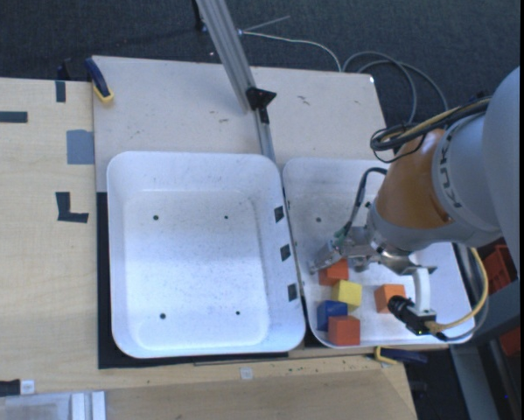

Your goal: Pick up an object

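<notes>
The right bin is a shallow, smooth white plastic tray with rounded corners and a speckled floor, and near its front wall sits a tight huddle of small matte blocks: an orange block, a yellow cube, a blue block, a red-orange cube and another orange cube. The metallic pincer hangs over that bin directly above the first orange block, seemingly touching it. Whether it is apart or clamped I cannot tell.
</notes>
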Robot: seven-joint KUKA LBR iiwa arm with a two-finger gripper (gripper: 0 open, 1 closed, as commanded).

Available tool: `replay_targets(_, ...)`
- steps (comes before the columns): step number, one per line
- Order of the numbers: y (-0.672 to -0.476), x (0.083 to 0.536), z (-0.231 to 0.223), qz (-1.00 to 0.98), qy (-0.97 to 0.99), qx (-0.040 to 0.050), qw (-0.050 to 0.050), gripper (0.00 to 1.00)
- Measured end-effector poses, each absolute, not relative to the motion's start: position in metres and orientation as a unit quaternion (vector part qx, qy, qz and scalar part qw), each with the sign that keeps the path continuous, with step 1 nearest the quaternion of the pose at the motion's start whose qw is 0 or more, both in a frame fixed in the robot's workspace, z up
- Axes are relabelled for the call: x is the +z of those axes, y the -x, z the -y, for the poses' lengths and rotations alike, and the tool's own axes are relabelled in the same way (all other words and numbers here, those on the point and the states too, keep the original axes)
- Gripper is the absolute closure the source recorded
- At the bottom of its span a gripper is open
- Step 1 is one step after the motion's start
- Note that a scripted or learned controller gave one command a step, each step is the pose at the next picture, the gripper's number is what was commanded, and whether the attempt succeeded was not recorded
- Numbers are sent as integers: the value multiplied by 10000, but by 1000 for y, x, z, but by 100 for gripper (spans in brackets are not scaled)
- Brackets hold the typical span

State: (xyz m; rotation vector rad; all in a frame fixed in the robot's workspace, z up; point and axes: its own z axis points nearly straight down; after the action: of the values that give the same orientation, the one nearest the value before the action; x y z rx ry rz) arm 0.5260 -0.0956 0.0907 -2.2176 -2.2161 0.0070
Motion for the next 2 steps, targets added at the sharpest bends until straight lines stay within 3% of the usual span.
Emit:
replay_targets(1, -524, 92, 99, 7075, 7067, 7, 15, 0)
replay_targets(2, -524, 101, 98, 7077, 7065, 8, 19, 100)
